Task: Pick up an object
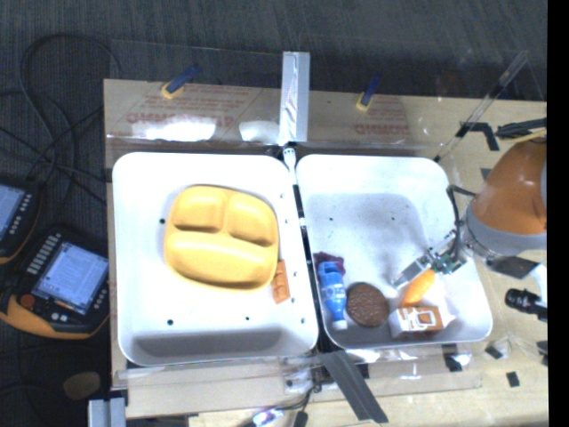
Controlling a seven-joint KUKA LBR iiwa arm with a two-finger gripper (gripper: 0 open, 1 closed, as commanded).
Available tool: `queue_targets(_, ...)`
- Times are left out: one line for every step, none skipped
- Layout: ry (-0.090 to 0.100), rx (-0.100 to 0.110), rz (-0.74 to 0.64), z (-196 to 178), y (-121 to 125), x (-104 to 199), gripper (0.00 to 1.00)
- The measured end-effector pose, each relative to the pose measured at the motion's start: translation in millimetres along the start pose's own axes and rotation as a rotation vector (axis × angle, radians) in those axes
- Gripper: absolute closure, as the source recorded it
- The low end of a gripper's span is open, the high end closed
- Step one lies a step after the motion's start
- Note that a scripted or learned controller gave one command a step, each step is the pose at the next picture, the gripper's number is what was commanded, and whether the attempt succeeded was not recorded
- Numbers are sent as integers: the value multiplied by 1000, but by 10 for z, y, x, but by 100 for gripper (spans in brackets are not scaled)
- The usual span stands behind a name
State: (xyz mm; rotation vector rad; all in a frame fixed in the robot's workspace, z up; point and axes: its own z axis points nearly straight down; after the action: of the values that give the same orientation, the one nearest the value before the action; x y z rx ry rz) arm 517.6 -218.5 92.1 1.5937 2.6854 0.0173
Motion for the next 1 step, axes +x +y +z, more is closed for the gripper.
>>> queue_targets(5, -5, 158, -2, 31, 32, 0)
